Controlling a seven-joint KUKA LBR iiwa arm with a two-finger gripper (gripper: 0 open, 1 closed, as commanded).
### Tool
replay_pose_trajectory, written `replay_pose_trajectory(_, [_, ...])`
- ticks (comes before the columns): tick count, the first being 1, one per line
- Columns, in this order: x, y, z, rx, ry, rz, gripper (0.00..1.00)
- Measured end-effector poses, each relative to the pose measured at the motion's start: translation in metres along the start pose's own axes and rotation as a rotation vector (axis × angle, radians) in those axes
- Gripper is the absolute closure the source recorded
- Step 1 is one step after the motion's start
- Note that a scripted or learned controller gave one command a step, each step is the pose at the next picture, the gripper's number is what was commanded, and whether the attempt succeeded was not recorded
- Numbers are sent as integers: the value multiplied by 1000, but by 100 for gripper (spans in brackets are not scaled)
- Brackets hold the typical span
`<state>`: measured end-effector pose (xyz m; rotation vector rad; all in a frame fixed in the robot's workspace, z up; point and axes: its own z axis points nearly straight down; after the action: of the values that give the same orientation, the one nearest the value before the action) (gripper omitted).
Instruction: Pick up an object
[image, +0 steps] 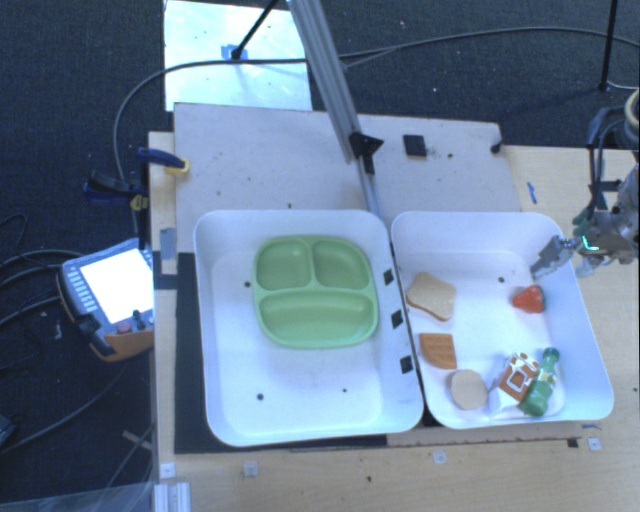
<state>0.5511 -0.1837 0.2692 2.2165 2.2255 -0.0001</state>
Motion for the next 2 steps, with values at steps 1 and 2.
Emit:
replay_pose_trajectory(1, [0,0,-1,-1,0,0,0])
replay_pose_trajectory(2, [8,-3,58,3,1,2,0])
